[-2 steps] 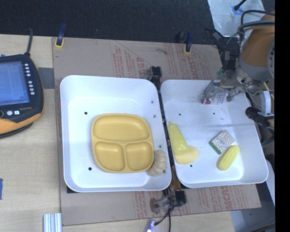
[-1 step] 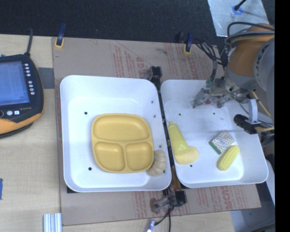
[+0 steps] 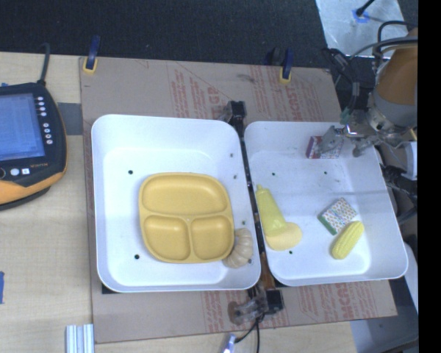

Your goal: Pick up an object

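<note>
My gripper (image 3: 336,140) hangs over the far part of the right bin (image 3: 301,271), at the end of the grey arm with its orange band (image 3: 398,79). A small dark-red and grey object (image 3: 314,147) lies right at the gripper's left side; whether they touch is unclear. Nearer the front of this bin lie a yellow corn cob (image 3: 347,240), a small green patterned block (image 3: 336,215) and a yellow squash-like toy (image 3: 275,219) against the left wall.
The left bin (image 3: 110,153) holds a yellow divided plate (image 3: 186,216) with a beige shell-like toy (image 3: 241,248) at its right corner. A tablet-style pendant (image 3: 18,142) rests on the bench at far left. Clamps (image 3: 237,111) sit between the bins.
</note>
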Controlling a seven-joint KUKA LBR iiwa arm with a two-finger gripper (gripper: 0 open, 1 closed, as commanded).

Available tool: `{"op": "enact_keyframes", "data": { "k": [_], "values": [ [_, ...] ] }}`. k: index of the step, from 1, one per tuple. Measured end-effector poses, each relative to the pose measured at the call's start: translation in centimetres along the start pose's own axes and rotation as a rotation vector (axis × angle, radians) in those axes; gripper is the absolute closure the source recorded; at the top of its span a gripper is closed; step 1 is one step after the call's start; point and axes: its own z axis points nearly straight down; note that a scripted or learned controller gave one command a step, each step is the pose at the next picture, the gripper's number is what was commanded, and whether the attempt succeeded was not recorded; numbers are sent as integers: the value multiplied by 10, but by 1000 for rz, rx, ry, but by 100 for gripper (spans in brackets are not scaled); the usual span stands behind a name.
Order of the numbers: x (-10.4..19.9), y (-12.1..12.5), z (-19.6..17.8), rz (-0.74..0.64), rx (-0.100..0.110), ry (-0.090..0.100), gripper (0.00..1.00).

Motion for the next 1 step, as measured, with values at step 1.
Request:
{"op": "enact_keyframes", "data": {
  "k": [1],
  "values": [
    [84, -39, -134, -3, -1, 0, 0]
  ]
}}
